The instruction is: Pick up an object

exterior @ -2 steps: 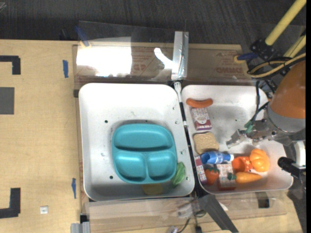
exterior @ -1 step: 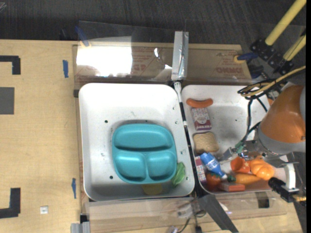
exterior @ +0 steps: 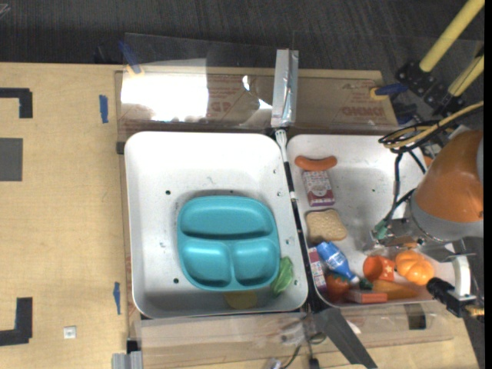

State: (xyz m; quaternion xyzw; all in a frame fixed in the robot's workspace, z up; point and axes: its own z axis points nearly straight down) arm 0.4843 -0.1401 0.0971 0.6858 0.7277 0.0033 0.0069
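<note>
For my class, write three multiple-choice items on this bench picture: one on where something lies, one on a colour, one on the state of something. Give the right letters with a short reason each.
1. Where does the divided tray lie?
A. in the left bin
B. in the right bin
C. on the cardboard outside both bins

2. What colour is that tray?
A. red
B. teal blue
C. yellow

3. How does the toy hot dog lie?
A. buried under the pile of toys
B. standing on end against the wall
C. flat on its own near the far wall of the right bin

Answers:
1 A: the tray rests on the floor of the left bin, with a green item at its near right corner.
2 B: its three compartments are all teal blue.
3 C: it lies flat, apart from the packet and the bread slice nearer the camera in the right bin.
</note>
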